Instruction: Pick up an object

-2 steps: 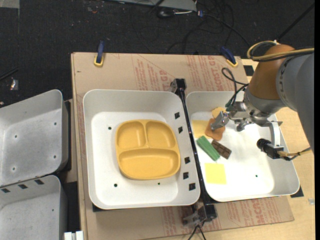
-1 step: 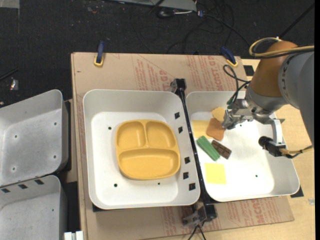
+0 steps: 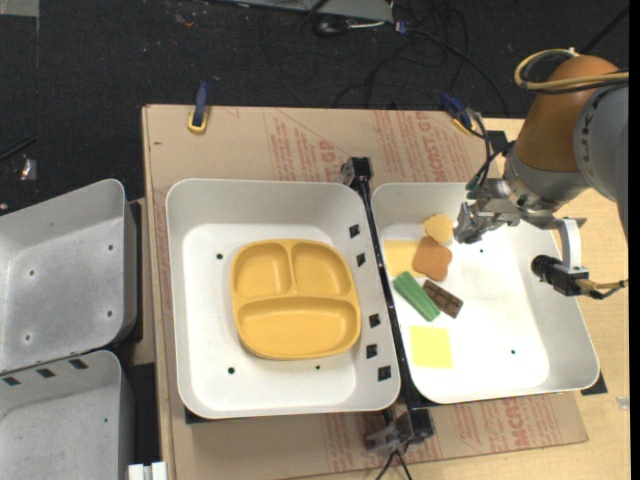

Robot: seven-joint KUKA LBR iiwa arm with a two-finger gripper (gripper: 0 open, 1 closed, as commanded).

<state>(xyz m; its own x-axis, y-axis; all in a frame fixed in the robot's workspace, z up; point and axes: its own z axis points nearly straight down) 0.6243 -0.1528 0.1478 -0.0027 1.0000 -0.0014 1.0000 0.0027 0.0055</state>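
Gripper (image 3: 472,225) sits low over the right bin (image 3: 560,368), upper right of centre in the frame, its tip just beside a pale yellow rounded piece (image 3: 437,228); nothing seen between the fingers, and whether they are spread or closed I cannot tell from here. The arm (image 3: 565,128) leans in from the right, orange band up top, likely angled to reach the cluster against the bin's left wall. Below the yellow piece, an orange-brown chunk (image 3: 432,259) touching it; then a green bar (image 3: 414,296) and a dark brown bar (image 3: 443,299) lying side by side, slanted; a flat yellow square (image 3: 431,347) nearer the lower edge. All candidates crowd the left half of this bin. Left bin (image 3: 200,388), centre frame, carries a yellow divided tray (image 3: 296,299).
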